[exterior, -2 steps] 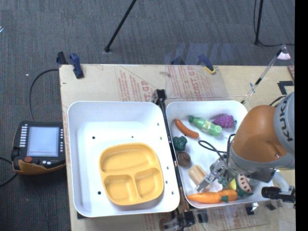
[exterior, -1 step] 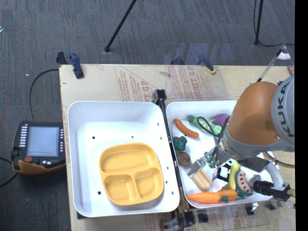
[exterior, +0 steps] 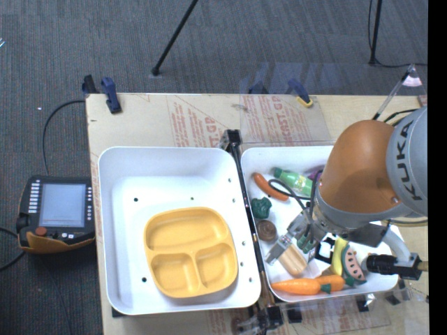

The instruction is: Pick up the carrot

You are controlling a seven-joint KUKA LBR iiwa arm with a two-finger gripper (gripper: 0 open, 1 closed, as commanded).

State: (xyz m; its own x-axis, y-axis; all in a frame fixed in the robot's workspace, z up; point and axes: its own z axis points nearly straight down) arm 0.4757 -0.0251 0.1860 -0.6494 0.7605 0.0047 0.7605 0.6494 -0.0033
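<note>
1. Carrot (exterior: 305,286) is nearest the camera: it lies flat on the floor of the right bin (exterior: 279,152), against the front wall, long axis roughly left-right, tip pointing left and green top to the right.
2. Hand (exterior: 281,247) sits just behind and slightly left of the carrot, low over the bin floor, hanging off the grey arm (exterior: 363,176) that comes in from the right. Can't tell whether it is open or closed; nothing clearly seen gripped.
3. A tan block (exterior: 295,262) lies right beside the hand, between it and the carrot. Likely in the way.
4. Key relation: the carrot lies toward the camera from the hand, near, with its middle a bit to the right. My read: the next move is a short shift toward the front wall, closing across the carrot's short axis, i.e. front-to-back.
5. Risk, as a guess: the front wall leaves little room on the carrot's near side.
6. Other clutter in the right bin: sausage (exterior: 269,185), green bottle (exterior: 294,181), broccoli (exterior: 261,206), watermelon slice (exterior: 354,266), banana (exterior: 339,255).
7. Left bin (exterior: 119,187) holds a yellow divided plate (exterior: 190,252); not relevant here.
8. Both bins sit on the table (exterior: 181,121).
</note>
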